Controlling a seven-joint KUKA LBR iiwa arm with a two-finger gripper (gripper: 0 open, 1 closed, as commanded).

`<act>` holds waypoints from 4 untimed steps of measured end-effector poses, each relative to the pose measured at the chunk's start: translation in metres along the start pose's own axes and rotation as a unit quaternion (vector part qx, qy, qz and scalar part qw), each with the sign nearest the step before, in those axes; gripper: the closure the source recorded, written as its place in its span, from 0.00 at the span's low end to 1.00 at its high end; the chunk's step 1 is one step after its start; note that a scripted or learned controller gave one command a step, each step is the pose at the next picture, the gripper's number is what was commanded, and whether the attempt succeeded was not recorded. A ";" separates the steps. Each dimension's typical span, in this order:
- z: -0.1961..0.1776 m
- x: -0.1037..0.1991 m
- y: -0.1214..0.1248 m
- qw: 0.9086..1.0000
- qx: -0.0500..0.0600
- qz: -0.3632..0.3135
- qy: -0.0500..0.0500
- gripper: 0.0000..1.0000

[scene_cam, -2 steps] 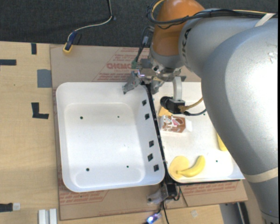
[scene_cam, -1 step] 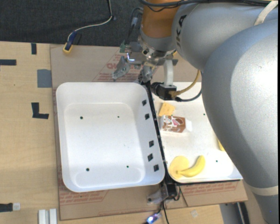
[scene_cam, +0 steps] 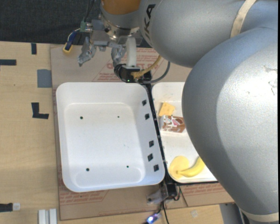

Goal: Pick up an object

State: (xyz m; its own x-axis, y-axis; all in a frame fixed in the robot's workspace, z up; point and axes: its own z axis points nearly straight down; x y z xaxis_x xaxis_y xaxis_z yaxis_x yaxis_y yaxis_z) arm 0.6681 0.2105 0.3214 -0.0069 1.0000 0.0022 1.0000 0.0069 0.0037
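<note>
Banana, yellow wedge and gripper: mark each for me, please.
banana (scene_cam: 192,171): camera view, on its curved body.
yellow wedge (scene_cam: 166,109): camera view, middle of its flat face.
gripper (scene_cam: 101,56): camera view, midway between its fingertips.

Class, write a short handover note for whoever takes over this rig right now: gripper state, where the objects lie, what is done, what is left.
Gripper: raised beyond the far edge of the left bin, fingers apart, nothing between them.
Objects: a yellow wedge, a brown-and-white packet and a banana lie in the right bin, partly hidden by the arm.
Done: nothing picked up.
Left: move over the right bin, descend, grasp one object and lift.
</note>
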 end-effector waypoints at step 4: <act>0.025 0.023 0.000 1.000 0.001 0.002 0.000 1.00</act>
State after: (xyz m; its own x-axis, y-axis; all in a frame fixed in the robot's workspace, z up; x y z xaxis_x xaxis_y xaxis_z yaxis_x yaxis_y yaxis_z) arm 0.6683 0.2333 0.2960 -0.0024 1.0000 0.0013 1.0000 0.0024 0.0018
